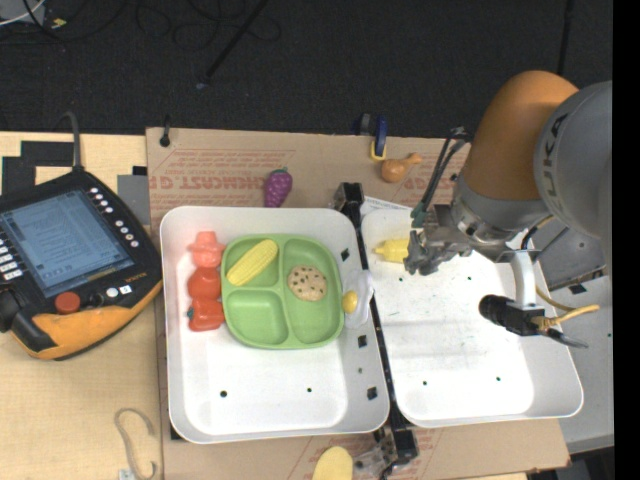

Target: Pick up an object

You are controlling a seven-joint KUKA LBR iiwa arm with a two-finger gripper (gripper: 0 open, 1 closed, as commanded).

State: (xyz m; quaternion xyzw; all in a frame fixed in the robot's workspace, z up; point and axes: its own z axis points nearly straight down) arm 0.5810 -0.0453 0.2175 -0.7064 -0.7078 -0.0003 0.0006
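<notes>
Hovering low over the right bin (pixel 480 368), gripper (pixel 425 258) sitting just right of a small yellow toy (pixel 392 251) near the bin's upper-left corner; toy's long axis running left-right, pointing toward the claw. Finger state impossible to judge from this angle; probably needing a short leftward shift.

A small yellow object (pixel 392 251) lies at the upper left of the right bin (pixel 500 388), close to the bin's left wall. It looks like a toy piece of fruit or vegetable; its exact kind cannot be told. Its right end meets the pincer (pixel 418 260), which partly hides it.
</notes>
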